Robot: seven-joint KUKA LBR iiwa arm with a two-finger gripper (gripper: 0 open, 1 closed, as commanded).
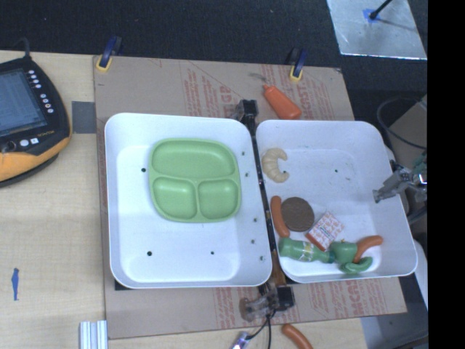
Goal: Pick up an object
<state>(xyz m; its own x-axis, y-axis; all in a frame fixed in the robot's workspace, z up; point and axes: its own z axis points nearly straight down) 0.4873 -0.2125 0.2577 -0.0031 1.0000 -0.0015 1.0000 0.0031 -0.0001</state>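
Note:
The right bin holds a pale croissant, a round brown cookie, an orange sausage, a red-and-white packet, a green bottle lying on its side, a green toy and an orange carrot-like piece. My gripper pokes in at the bin's right rim, well right of all these objects and partly cut off by the frame edge. I see nothing held in it.
The left bin holds a green divided plate. An orange toy lies on the cardboard behind the bins, another orange piece in front. A teach pendant rests at far left.

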